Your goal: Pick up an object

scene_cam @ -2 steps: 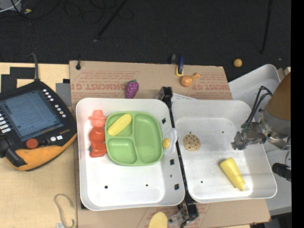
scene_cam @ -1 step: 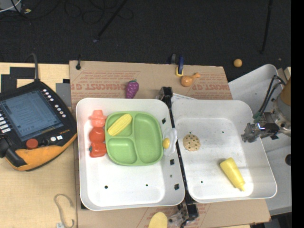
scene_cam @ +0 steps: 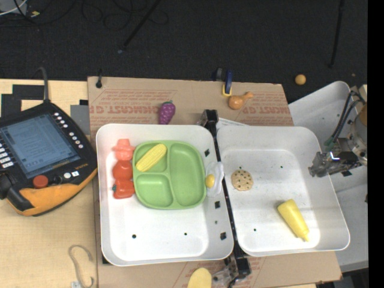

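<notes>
Nearest the camera, at the bench's front edge, a yellow lump [scene_cam: 200, 277] sits on the brown cardboard [scene_cam: 192, 101] just below the two bins, beside a clamp at the seam. A bent wire hook [scene_cam: 81, 263] lies on the pale wooden bench top [scene_cam: 42, 245] off to the left.

The right bin [scene_cam: 282, 191] holds a yellow bottle-shaped toy [scene_cam: 293, 218] toward its near right corner and a round speckled cookie [scene_cam: 242, 179] close to the divider, the two well apart. The left bin [scene_cam: 159, 233] carries a green sectioned plate [scene_cam: 174, 182] with a corn cob [scene_cam: 149, 156] lying in its upper left compartment. An orange and red toy [scene_cam: 123, 170] sits just beside the plate's left rim, and a small yellow ball [scene_cam: 210, 181] touches its right edge.

The gripper [scene_cam: 327, 162] is at the right bin's outer rim, above nothing in the bin; whether its fingers are apart I cannot tell.

Left of the bins rests a teach pendant [scene_cam: 39, 155]. Farther back on the cardboard lie a purple grape bunch [scene_cam: 167, 111] and an orange pear-shaped toy [scene_cam: 239, 100]. Beyond, an orange ball [scene_cam: 300, 79] rests on dark carpet [scene_cam: 180, 29].
</notes>
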Robot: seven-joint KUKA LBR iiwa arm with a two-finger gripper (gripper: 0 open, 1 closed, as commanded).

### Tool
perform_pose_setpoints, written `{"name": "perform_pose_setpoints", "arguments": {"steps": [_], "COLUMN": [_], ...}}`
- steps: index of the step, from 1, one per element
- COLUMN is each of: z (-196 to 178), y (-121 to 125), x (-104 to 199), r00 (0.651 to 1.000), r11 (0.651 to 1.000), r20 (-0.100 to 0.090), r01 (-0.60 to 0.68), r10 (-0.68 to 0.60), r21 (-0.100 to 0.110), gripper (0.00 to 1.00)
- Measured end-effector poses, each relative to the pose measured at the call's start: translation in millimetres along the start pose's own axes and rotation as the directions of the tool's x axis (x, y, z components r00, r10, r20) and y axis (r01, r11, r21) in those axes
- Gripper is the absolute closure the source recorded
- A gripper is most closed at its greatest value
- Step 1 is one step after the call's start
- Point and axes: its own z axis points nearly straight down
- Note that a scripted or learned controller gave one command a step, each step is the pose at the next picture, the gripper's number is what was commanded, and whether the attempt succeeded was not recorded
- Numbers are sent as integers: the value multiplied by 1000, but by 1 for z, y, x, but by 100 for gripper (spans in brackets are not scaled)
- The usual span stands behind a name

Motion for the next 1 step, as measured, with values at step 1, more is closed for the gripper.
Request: {"name": "perform_pose_setpoints", "arguments": {"steps": [1], "z": [2], "y": [24], "x": [58], "r00": [1000], "r11": [1000], "r20": [-2], "r01": [4], "r10": [-4], "r21": [1], "gripper": [100]}}
